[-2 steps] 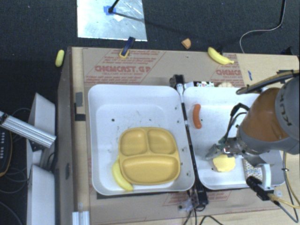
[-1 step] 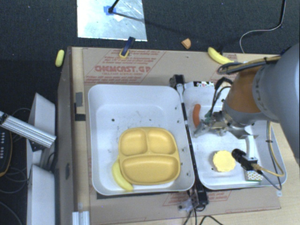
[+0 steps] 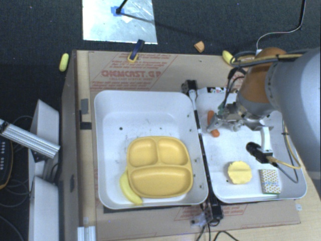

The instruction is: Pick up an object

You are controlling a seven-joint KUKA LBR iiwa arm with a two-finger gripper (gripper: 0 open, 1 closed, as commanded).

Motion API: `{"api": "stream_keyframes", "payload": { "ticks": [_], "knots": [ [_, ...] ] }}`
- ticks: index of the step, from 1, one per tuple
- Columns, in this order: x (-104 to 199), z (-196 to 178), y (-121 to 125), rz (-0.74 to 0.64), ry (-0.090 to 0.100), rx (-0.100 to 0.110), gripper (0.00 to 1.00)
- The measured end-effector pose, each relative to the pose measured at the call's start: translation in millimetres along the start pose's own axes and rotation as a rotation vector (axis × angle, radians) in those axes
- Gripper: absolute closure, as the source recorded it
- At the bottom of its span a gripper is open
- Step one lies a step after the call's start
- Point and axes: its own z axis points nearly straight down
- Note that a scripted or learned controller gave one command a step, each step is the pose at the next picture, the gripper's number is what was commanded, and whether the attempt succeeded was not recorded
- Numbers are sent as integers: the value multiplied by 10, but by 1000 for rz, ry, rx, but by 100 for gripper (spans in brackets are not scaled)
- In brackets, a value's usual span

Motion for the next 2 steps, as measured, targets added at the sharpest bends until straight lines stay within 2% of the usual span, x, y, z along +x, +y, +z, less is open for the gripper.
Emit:
{"api": "stream_keyframes", "payload": {
  "ticks": [1,2],
  "knots": [
    [28,-1,285,-1,0,0,0],
    [24,-112,294,-5,-1,-3,100]
  ]
}}
